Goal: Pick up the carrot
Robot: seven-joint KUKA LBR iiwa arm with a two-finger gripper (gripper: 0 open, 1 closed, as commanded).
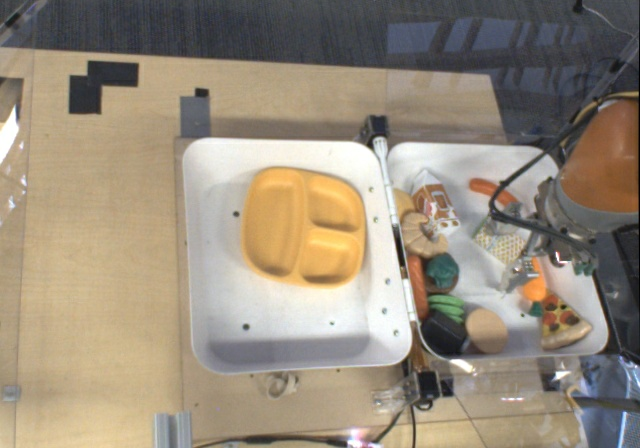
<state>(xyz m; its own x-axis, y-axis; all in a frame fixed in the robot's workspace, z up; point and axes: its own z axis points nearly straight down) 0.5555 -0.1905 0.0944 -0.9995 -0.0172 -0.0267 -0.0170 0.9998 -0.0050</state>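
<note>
Nearest the camera, along the front wall of the right bin (590, 346), lie a pizza slice (563, 326), a tan round piece (487, 330) and a dark bowl (443, 334) with a green pod (447, 304) at its rim. Just behind the pizza slice the gripper (522, 274) hangs low over the bin's right half, metal fingers pointing down and toward the left, an orange round fruit (536, 289) just beside their tips; whether the fingers are apart or together cannot be told from this angle. Above it the grey wrist and the orange band (603, 164) reach in from the right edge, cables looping over the bin. The carrot (417, 286) lies lengthwise against the bin's left wall, well apart from the gripper, beside a broccoli head (441, 270). Farther back sit a small carton (436, 204) and a sausage (490, 189). In the left bin (210, 336) rests a yellow divided plate (303, 225).
</note>
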